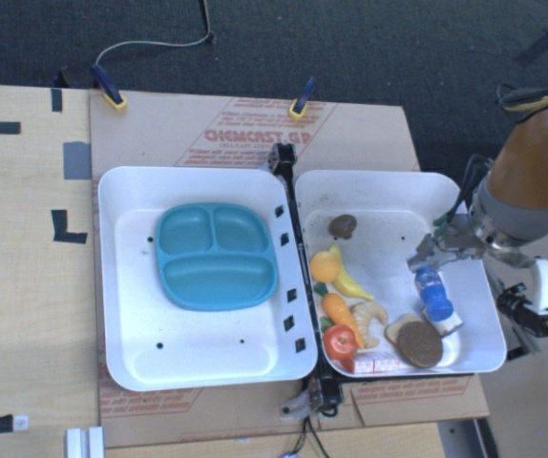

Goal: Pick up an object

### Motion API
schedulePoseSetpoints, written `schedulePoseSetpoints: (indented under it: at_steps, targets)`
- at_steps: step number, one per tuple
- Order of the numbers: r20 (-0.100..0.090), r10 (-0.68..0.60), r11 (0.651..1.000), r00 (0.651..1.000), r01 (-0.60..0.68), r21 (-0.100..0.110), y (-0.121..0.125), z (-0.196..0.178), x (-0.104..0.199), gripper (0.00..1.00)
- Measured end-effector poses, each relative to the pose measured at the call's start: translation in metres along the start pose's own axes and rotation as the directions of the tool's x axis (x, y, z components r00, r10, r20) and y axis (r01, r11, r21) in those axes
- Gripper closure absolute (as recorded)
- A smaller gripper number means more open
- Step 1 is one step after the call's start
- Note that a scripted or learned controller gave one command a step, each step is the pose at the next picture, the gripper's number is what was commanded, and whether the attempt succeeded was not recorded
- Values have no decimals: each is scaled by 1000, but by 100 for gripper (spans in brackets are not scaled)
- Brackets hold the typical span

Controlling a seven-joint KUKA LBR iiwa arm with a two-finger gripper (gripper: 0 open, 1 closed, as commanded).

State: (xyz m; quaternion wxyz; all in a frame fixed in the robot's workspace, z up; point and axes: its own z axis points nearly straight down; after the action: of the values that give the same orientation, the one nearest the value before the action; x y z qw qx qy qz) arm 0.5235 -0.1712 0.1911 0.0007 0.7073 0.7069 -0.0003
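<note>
Where the arm (pixel 517 184) enters from the right edge, its gripper (pixel 436 246) hangs over the right-hand part of the right bin (pixel 379 184), just above a small blue-and-white bottle (pixel 435 299). Dark fingers (pixel 425 252) can be seen pointing down and to the left, somewhat spread, with nothing visible between them; how wide they stand cannot be judged exactly. The bottle lies on the bin floor just below the fingertips, apart from them, its blue body tilted toward the near right corner. Beside it, at the near edge, rests a round brown disc (pixel 419 343), touching or nearly touching the bottle's lower end. To the left of these lies a cluster of toy foods: an orange fruit (pixel 324 266), a yellow banana (pixel 350 282), a carrot (pixel 339 311), a pale curled piece (pixel 369 319) and a red tomato (pixel 340 341), packed closely against the bin's left wall. A small brown lump (pixel 342 225) sits alone toward the far side, well apart from the gripper. The left bin (pixel 126 256) holds a blue divided plate (pixel 217 256), lying flat in its far half. Both bins rest on a cardboard sheet (pixel 207 132) fixed by two yellow-and-blue clamps (pixel 110 89) at its far edge.
</note>
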Motion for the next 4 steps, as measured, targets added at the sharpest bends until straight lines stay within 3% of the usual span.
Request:
schedulePoseSetpoints:
  at_steps: [1,2,3,4]
  targets:
    - [-1,-2,1000,1000,2,-5,66,105,21,100]
    - [-2,-3,1000,1000,3,-4,66,105,21,0]
    - [1,-2,1000,1000,2,-4,38,105,60,0]
    - [3,-1,1000,1000,1,-6,39,95,59,100]
